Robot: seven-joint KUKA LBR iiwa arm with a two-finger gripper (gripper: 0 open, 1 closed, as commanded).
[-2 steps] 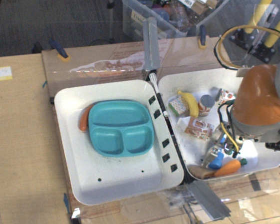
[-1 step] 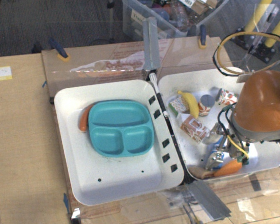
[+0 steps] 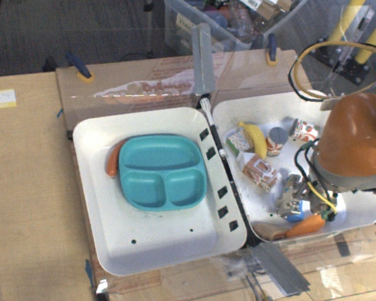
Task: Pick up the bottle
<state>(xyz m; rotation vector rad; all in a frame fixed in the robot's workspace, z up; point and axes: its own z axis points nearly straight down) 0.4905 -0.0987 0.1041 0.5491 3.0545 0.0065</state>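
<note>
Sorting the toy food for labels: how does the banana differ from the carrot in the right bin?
The banana is yellow; the carrot is orange. The banana lies near the right bin's far side and runs roughly front to back; the carrot lies along the near wall, running left to right, beside the pincer. Both are long, slim pieces in the same bin.

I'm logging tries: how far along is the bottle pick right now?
Done: the arm has reached over the right bin. In hand: its gripper sits low among the clutter near the carrot; I can't tell whether it holds anything. Left: gripping and lifting a bottle; I can't make one out for certain.
</note>
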